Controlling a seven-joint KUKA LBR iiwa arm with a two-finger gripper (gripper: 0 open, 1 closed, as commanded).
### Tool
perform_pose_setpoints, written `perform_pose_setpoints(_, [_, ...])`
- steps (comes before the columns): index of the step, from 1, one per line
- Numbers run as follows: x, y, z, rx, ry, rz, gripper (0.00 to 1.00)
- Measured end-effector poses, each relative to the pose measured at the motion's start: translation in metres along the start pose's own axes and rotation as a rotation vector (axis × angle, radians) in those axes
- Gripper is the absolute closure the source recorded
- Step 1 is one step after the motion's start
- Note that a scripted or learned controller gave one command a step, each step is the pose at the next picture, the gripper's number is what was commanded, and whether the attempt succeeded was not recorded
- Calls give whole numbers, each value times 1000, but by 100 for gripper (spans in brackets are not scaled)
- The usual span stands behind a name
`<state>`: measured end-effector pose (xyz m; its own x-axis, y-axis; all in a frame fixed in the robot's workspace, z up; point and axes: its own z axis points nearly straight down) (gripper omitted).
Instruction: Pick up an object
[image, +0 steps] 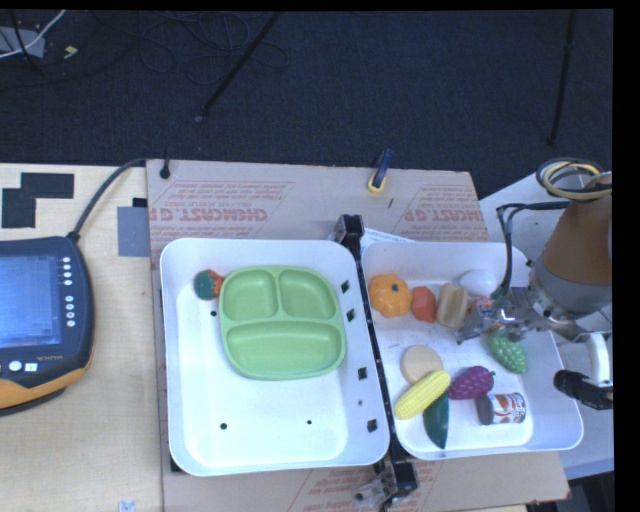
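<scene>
The right bin (560, 432) holds several toy foods: an orange fruit (390, 296), a red tomato (424, 303), a beige piece (452, 305), a white piece (480, 282), green grapes (507, 352), purple grapes (472, 381), a corn cob (422, 393), a pale round bun (421, 362), a dark green vegetable (436, 424) and a small can (508, 408). My gripper (488, 314) reaches in from the right and sits low over the bin's upper right part, between the beige piece and the green grapes. I see nothing lifted.
The left bin (200, 420) carries a green divided plate (281, 322) and a small red and green toy (207, 284) at its upper left. A tablet-like pendant (35, 315) lies on the bench at far left. Cables (570, 178) hang by the arm.
</scene>
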<state>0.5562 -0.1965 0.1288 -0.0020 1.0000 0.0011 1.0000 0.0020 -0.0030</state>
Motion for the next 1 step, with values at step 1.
perform_pose_setpoints(1, [-1, 4, 14, -16, -4, 2, 0])
